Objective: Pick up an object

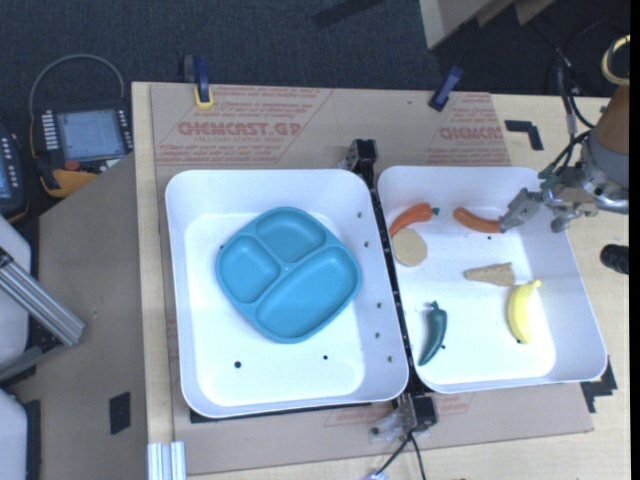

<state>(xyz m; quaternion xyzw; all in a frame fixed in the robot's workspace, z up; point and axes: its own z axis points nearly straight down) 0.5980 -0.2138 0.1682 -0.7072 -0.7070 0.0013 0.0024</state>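
Arm reaches in from right, gripper (537, 209) over far right corner of right bin (560, 368), fingers spread, nothing between them. Left fingertip (515, 215) just beside right end of sausage (476, 220). Carrot (410, 217) and round cookie (410, 247) at bin's far left. Cone (491, 274), banana (521, 311), green pepper (433, 332) nearer. Blue divided plate (289, 273) sits in left bin (200, 368).

Dark blue carpet (300, 28) surrounds a wooden bench (300, 118); a pendant screen (88, 133) lies left.
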